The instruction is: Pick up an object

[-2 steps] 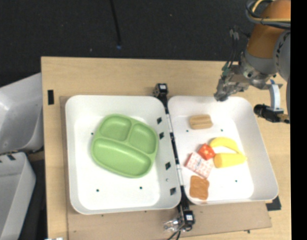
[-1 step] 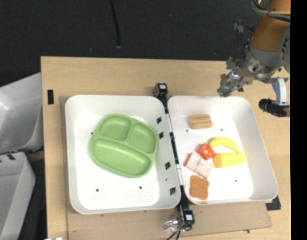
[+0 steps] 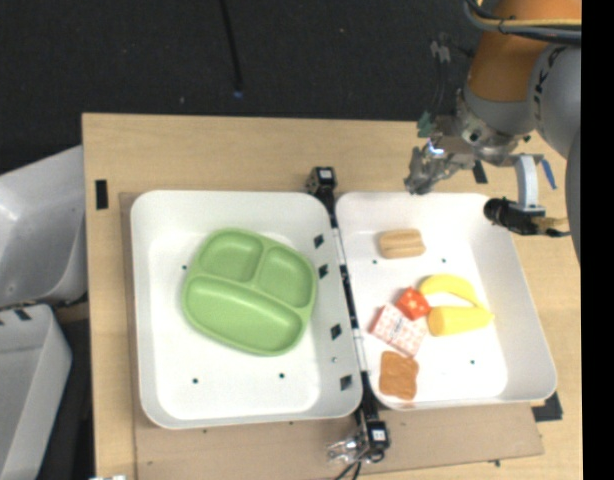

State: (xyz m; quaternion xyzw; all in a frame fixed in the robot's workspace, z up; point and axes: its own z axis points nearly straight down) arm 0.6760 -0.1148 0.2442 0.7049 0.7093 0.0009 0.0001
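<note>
My gripper point(image 3: 423, 178) hangs over the far rim of the right bin point(image 3: 507, 268), above and behind the things in it, with nothing visibly held. Below it a tan bread roll point(image 3: 400, 243) lies near the bin's back. Further forward are a yellow banana point(image 3: 449, 287), a yellow-orange wedge point(image 3: 459, 319), a small red piece point(image 3: 413, 304), a pink and white patterned packet point(image 3: 398, 329) and a brown toast slice point(image 3: 398, 375).
The left bin point(image 3: 157, 368) holds a green sectioned plate point(image 3: 249, 290). Black clips sit along the seam between the bins point(image 3: 337, 298). Bare wooden bench point(image 3: 237, 148) lies behind both bins.
</note>
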